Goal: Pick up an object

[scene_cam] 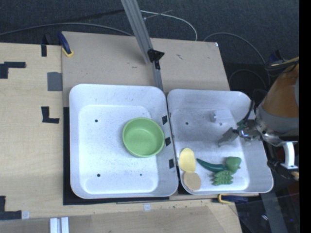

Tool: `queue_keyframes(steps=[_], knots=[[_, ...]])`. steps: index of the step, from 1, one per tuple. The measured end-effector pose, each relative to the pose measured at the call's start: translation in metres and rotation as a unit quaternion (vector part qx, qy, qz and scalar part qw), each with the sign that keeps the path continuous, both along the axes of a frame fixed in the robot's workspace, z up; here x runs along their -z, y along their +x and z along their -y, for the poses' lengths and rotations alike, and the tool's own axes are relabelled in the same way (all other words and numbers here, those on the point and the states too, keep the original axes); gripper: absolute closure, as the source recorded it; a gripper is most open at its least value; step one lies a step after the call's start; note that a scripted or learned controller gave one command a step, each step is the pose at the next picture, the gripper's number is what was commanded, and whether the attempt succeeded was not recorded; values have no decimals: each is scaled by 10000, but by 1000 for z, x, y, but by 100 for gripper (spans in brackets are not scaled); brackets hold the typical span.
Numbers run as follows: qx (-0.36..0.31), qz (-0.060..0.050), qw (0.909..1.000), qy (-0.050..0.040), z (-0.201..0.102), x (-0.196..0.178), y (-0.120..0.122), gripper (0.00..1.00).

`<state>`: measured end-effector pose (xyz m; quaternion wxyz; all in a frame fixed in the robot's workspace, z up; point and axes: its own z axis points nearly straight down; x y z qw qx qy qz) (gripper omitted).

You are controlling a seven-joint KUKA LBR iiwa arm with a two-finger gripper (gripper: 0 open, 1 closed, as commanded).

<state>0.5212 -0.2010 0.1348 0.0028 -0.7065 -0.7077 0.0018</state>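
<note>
The right bin (204,106) holds a small cluster along its front wall: a yellow lemon-shaped piece (187,159), a tan round piece (192,180), a dark green long pepper (211,165) with a lighter green lump (233,163) at its end, and a green leafy piece (222,178). My gripper (227,137) hangs over the right half of this bin, just behind and above the green pieces, with nothing seen in it. The grey arm with its orange band (282,101) comes in from the right.
A green bowl (143,137) sits in the left bin (97,106), near the divider. A small grey mark (213,115) shows on the right bin's floor. A slanted metal pole (138,23) crosses the bench behind the bins.
</note>
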Motion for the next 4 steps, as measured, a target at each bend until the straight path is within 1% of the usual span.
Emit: queue_keyframes(steps=[1, 2, 3, 4], knots=[[2, 32, 10000, -16, 0, 47, 0, 0], [-1, 23, 10000, -5, -1, 36, 0, 100], [-1, 54, 10000, -16, -3, -26, 6, 100], [1, 60, 10000, -21, 3, -88, 6, 100]])
